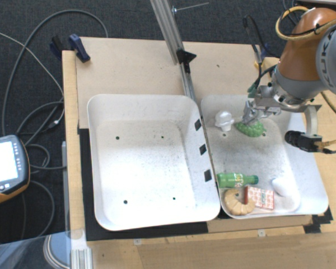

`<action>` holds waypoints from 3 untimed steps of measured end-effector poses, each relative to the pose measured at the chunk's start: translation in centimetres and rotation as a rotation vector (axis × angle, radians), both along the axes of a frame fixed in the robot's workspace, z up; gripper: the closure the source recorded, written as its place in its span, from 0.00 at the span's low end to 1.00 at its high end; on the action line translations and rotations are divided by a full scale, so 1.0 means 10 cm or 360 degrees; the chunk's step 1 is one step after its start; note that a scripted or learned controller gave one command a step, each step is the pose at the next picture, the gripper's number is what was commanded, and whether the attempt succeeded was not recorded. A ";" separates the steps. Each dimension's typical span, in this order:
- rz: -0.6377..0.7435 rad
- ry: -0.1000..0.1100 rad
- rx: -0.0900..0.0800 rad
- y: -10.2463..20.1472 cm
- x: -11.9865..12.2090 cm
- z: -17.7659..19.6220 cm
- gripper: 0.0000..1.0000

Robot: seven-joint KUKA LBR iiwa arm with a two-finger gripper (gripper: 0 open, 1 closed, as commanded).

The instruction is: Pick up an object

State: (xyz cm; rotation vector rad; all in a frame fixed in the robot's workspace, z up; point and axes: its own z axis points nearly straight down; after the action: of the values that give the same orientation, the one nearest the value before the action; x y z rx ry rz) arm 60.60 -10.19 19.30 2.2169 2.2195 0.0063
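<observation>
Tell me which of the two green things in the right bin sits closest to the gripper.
The leafy green object at the bin's far end, directly under the gripper. The green bottle lies on its side nearer the front, beside the bagel.

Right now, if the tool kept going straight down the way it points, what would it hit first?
Most likely the green leafy object lying right under the tool in the right bin; depth is hard to judge from this view.

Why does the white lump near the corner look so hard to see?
In the camera view, the white lump lies on the right bin's equally white floor, so the even overhead light leaves little contrast and only a faint shadow; the picture is also a bit soft, while the green toy under the hand stands out clearly.
</observation>
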 end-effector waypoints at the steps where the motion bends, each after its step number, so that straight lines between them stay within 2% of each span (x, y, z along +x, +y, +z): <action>1: 0.0000 -0.0001 -0.0001 -0.06 0.05 0.46 1.00; 2: 0.0007 0.0013 0.0006 0.43 -0.23 0.53 1.00; 3: 0.0009 0.0015 0.0007 0.91 -0.41 0.60 1.00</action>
State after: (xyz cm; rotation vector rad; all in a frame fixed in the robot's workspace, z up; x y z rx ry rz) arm 56.47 -1.06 25.29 2.2176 2.2322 0.0010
